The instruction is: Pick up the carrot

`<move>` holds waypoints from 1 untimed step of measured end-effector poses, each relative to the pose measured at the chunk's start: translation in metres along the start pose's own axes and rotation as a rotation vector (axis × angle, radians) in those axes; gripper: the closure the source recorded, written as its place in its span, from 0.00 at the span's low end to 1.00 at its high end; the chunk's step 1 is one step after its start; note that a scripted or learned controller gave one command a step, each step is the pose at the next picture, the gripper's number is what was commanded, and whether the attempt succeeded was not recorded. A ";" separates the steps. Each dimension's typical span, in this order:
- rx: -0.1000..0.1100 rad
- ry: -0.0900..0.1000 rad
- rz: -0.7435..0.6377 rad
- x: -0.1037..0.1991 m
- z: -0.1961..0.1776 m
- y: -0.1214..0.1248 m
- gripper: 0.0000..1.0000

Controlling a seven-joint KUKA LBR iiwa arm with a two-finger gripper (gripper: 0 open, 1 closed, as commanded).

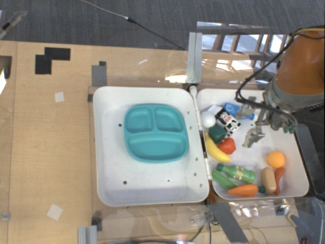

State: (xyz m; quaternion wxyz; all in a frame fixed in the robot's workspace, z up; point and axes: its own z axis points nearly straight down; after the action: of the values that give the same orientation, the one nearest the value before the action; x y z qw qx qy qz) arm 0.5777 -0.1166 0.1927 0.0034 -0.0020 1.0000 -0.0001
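Orange, the carrot (244,190) lies along the front edge of the right bin (299,187), just beside a green bottle (234,174). The gripper (254,136) hangs mid-bin, fingers slightly parted, holding nothing.

Setting: robotics laboratory. Evidence: plywood bench (45,151) carried two white bins (109,187) bolted side by side, black marker shapes (51,59), metal brackets (194,55), loose cabling (101,6), grey carpet (152,4), plastic toy food (231,174).
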 end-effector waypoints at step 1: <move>0.005 -0.003 -0.128 0.065 -0.036 -0.082 0.00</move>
State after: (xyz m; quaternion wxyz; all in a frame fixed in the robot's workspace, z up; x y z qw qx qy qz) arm 0.5130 -0.1993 0.2281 0.0047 -0.0659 0.9978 -0.0027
